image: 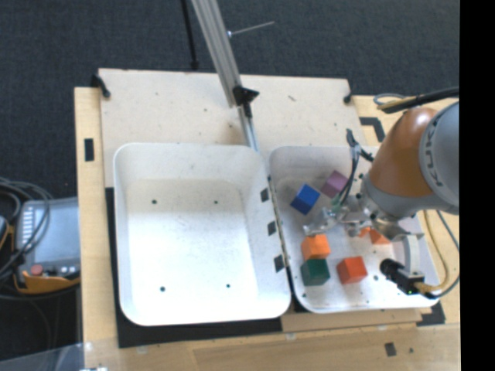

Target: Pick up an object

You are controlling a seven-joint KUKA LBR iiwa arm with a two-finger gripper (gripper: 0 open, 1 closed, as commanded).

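The right bin (305, 304) holds several small blocks: a blue cube (305, 199), a pale purple cube (336, 182), an orange block (315, 246), a dark green cube (315, 271) and a red-orange cube (352, 269). Another orange piece (378, 236) peeks out beside the wrist. My gripper (334, 219) hangs low in this bin, between the blue cube and the orange block, just above the orange block's top edge. The arm's orange band and grey wrist cover the bin's right part.
The left bin (124, 207) lies beside the right one, sharing a dividing rim. A slanted metal pole (220, 49) rises from the back of the bench. Cables and a control pendant (42, 246) lie off the bench at the left.
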